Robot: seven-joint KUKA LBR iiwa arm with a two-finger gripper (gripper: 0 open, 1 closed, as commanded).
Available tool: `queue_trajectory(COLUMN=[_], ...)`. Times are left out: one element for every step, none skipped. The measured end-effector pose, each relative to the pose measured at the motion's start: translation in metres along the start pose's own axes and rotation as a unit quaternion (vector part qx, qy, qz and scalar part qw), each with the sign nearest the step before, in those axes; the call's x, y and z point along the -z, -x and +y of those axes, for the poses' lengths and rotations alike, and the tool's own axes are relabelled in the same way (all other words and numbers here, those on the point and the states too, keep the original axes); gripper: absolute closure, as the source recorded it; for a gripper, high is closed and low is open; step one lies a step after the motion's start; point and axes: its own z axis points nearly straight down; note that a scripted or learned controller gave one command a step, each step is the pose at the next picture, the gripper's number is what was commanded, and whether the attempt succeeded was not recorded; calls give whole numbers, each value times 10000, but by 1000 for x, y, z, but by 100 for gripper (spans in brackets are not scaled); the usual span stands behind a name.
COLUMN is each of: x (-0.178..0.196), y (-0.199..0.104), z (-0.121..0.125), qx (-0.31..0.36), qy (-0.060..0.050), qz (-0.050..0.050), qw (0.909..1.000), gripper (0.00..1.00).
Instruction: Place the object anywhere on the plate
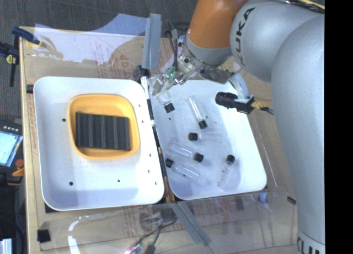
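Note:
A yellow plate (103,125) with a dark ribbed centre lies in the left white bin (49,181). Several clear vials with black caps lie scattered in the right bin (251,164); one vial (196,113) is near its middle, another (226,168) lies at the front right. My gripper (164,84) hangs over the right bin's far left corner, close to the wall between the bins. A small vial with a black cap (167,105) sits directly under the gripper tip; whether it is gripped or merely lying there is unclear.
A black cylindrical part (229,101) juts from the arm over the right bin's far side. A grey bar (150,43) stands behind the bins. A handheld screen (8,148) sits at the left edge of the bench.

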Motion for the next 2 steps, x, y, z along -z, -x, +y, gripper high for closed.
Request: queue_trajectory(x=[-45,-45], y=[6,6], z=[16,15], qx=[1277,1275], qy=[-19,-18], qz=[17,14], qw=[9918,9918], gripper=[100,0])
